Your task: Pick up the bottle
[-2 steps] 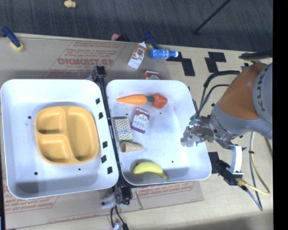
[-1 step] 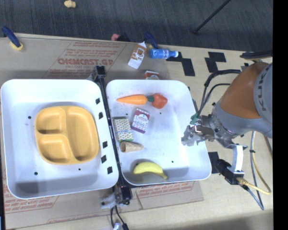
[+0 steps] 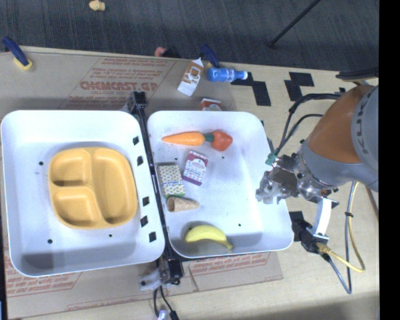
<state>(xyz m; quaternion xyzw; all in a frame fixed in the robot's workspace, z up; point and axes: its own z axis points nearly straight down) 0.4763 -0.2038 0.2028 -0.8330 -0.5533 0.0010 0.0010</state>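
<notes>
The bottle (image 3: pixel 225 75) is small and blue with a pale cap. It lies on its side on the cardboard beyond the far rim of the right bin (image 3: pixel 250 179). My gripper (image 3: pixel 271 188) hangs over that bin's right rim, well in front of the bottle and apart from it. The grey arm with its orange band (image 3: pixel 337 139) reaches in from the right above the gripper.
In the right bin lie a carrot (image 3: pixel 184 139), a red strawberry (image 3: pixel 221 140), a small carton (image 3: pixel 195 168), a waffle packet (image 3: pixel 169 178), a cone (image 3: pixel 181 205) and a banana (image 3: pixel 208 236). A yellow divided plate (image 3: pixel 93 185) sits in the left bin. A white carton (image 3: pixel 191 77) lies beside the bottle.
</notes>
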